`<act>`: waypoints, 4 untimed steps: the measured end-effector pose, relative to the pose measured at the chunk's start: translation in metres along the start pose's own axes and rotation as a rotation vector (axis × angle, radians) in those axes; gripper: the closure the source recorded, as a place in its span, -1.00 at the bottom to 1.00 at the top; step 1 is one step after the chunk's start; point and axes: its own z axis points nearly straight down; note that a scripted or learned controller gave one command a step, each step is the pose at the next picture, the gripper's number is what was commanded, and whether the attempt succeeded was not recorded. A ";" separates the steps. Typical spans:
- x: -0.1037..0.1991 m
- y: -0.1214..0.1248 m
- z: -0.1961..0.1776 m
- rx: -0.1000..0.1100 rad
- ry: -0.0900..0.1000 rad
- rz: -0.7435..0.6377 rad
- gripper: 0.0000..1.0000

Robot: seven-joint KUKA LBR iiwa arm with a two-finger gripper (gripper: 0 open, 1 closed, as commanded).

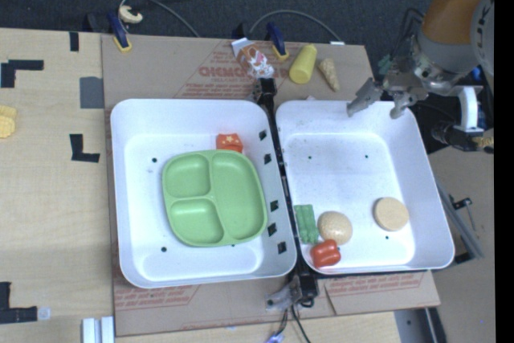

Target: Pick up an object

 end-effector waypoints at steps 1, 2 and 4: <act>-0.023 -0.020 0.101 0.003 0.000 0.001 -1.00; 0.021 -0.060 0.156 -0.002 0.000 0.000 -1.00; -0.069 -0.059 0.046 0.001 0.000 0.002 -1.00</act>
